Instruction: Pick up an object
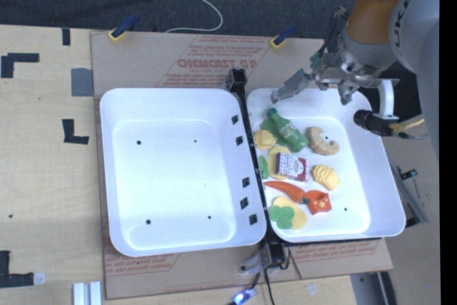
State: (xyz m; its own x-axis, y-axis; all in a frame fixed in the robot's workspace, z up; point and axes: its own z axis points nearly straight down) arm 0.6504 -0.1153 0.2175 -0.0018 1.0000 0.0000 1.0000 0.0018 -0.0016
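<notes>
From my seat, the gripper (pixel 288 91) hangs over the far rim of the right bin (pixel 371 168), at about twelve o'clock from the pile of toys. I cannot tell how its tool end is set; it reads as a grey wedge pointing toward eight o'clock. I see nothing held in it, and it touches none of the objects.

Closest to it is the green bottle (pixel 285 128), lying tilted just below the tip at roughly six o'clock. A green vegetable (pixel 266 137) sits against the bottle's lower left. At three o'clock from the bottle lies a tan, curved piece (pixel 323 141). Below the bottle is a red-and-white packet (pixel 291 167), with a yellow corn-like piece (pixel 325 176) at its three o'clock. Further toward me, an orange-red carrot or pepper (pixel 285 190) lies slantwise, a red piece (pixel 318 202) touches its right end, and a yellow-green cluster (pixel 287 215) sits at the near edge.

All the objects crowd the left half of this bin, close to the divider where it meets the left bin (pixel 171 168). The arm (pixel 385 11), grey with its orange band, comes in from two o'clock.
</notes>
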